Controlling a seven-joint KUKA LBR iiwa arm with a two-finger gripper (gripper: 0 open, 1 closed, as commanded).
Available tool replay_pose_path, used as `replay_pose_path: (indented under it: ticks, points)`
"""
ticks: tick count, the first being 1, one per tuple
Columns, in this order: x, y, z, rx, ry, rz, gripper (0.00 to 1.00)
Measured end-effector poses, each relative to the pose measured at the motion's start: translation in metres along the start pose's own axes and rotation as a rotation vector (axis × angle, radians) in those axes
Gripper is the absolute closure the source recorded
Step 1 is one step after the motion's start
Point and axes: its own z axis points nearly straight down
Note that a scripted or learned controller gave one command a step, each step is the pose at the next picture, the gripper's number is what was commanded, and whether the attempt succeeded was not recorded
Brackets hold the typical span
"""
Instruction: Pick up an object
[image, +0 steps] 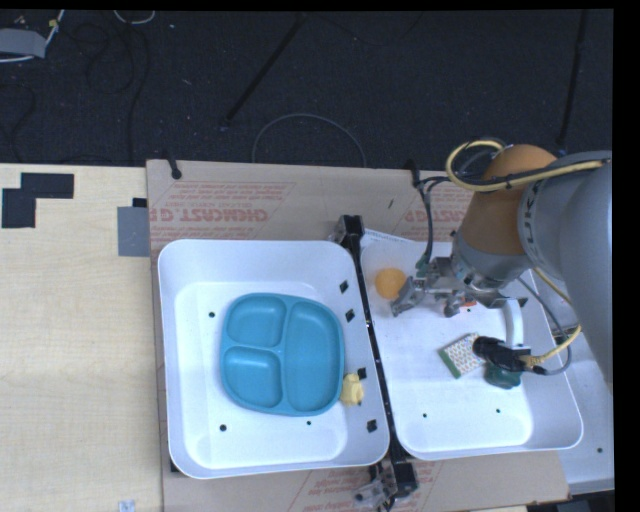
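Reaching in from the right, your arm's gripper (432, 296) hangs low in the right bin (440, 430), just beside an orange ball (390, 282) at its far left. You cannot tell its finger state; a blue divided plate (281, 353) lies in the left bin (190, 420).

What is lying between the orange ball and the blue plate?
In the camera view, the black divider between the bins lies between the orange ball and the blue plate, with bare white bin floor on each side.
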Motion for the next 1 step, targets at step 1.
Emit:
replay_pose_path:
  ticks: [1]
  points:
    - [-0.0013,0.0008,-0.0135,-0.003,-0.001,0.003,1.00]
